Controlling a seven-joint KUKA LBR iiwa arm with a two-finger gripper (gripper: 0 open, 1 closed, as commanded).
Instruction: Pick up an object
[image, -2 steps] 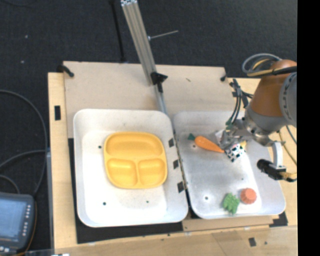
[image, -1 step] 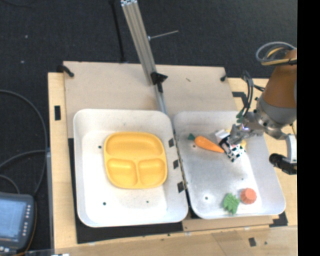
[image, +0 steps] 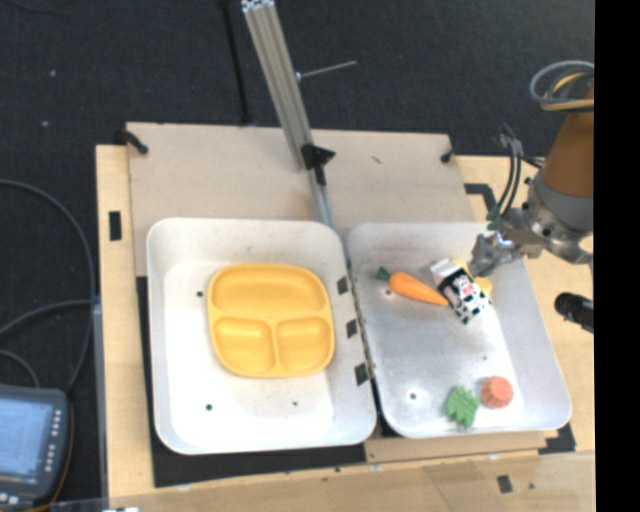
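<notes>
The right bin holds an orange carrot with a green top, lying near the bin's upper middle. Just right of the carrot lies a small white, black and yellow toy. A green leafy piece and a round red-orange piece sit close together near the bin's front edge. My gripper hangs over the bin's upper right part, just above and right of the toy. I see nothing held in it.
The left bin carries a yellow divided plate in its middle. A slanted metal post rises behind the bins. The arm's grey and orange body stands at the right edge.
</notes>
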